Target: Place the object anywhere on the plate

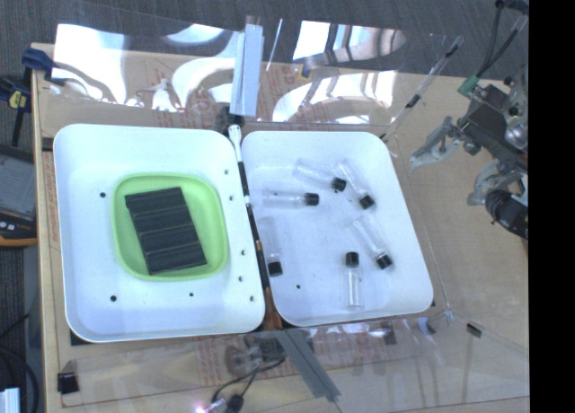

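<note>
Left bin (pixel 72 223): a shallow white tray with rounded corners, on the left half of the desk (pixel 485 330).
Plate (pixel 208 200): light green, squarish with rounded corners, lying flat in the middle of the left bin.
Dark block (pixel 164 230): a black, ribbed rectangular piece resting on the plate, turned slightly askew, well inside the green rim.
Right bin (pixel 404 285): a second white tray, just beside the left one, their inner edges touching along the centre line.
Vials: six small clear tubes with black caps, all lying on their sides in the right bin.
Upper vials: one (pixel 321 175) near the top centre, another (pixel 357 188) just beside it to the right, both tilted.
Middle vial (pixel 287 197): lies almost level on the left side of the bin, cap pointing right.
Edge vial (pixel 269 250): lies against the left wall of the right bin, cap toward the front.
Lower vials: one (pixel 373 245) slants at the right, and one (pixel 353 278) lies nearly upright in the view near the front.
Gripper (pixel 431 153): at the right, outside the right bin, above the bare desk; well apart from the vials.
Fingers: cannot tell whether they are spread or pressed together.
</note>
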Controlling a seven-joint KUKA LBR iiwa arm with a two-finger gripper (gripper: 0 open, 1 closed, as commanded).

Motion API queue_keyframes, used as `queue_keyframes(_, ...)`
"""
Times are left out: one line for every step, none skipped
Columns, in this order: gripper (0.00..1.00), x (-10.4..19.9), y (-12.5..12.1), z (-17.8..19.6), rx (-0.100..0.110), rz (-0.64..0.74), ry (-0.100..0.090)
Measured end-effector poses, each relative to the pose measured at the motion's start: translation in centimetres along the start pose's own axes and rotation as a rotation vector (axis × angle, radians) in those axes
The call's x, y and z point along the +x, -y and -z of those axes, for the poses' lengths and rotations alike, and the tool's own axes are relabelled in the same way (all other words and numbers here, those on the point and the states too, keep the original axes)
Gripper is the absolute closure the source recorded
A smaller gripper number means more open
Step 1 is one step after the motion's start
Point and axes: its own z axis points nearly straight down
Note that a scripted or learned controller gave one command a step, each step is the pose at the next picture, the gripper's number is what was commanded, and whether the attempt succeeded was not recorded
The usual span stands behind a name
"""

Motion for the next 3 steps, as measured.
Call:
queue_keyframes(0.0,0.6,0.4,0.0,-0.001,-0.24,-0.001)
queue_keyframes(0.0,-2.4,-2.6,0.0,0.0,-0.428,-0.002)
queue_keyframes(0.0,-1.1,-0.8,0.0,0.005,-0.592,0.001)
